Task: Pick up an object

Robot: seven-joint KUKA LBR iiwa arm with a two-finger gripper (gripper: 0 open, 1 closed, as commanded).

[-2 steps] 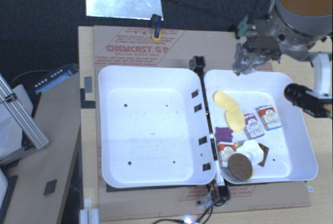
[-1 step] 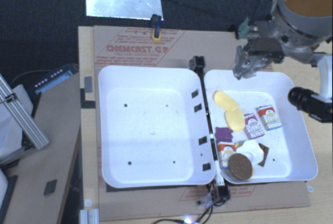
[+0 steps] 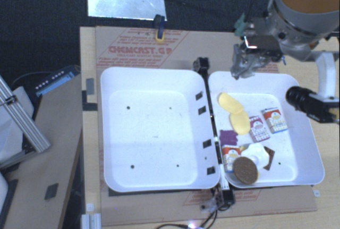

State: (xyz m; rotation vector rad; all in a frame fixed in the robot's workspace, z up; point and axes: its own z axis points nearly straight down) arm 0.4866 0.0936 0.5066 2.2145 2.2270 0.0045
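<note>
Two white bins side by side on the worktop, so going across from the left: the left bin (image 3: 151, 132) has nothing in it worth chasing, just bare floor with a few dark specks. Then the hinge strip down the middle, and then the right bin (image 3: 303, 132), where all the stuff sits. It's bunched in the left half of that bin, close to the divider: a pale yellow oval piece (image 3: 230, 102) up top, a second yellow piece (image 3: 240, 123) right below it and touching or nearly so, a purple scrap (image 3: 229, 137) under that, two small red-and-white cartons (image 3: 267, 123) leaning next to each other a bit further right, and down at the near end a round brown disc (image 3: 246, 170) lying on top of some white crumpled thing and a dark wrapper. The tool (image 3: 245, 69) hangs over the far rim of the right bin, up above everything, and honestly I can't tell if the fingers are apart or together, it's just a shiny blob from this angle. Nothing is between them as far as I can see. What matters for the pick imo: the nearest target is the upper yellow piece, which lies just toward the camera and slightly left of the tool. Its long axis runs diagonally, far-left to near-right, so the grip should probably close across that
</note>
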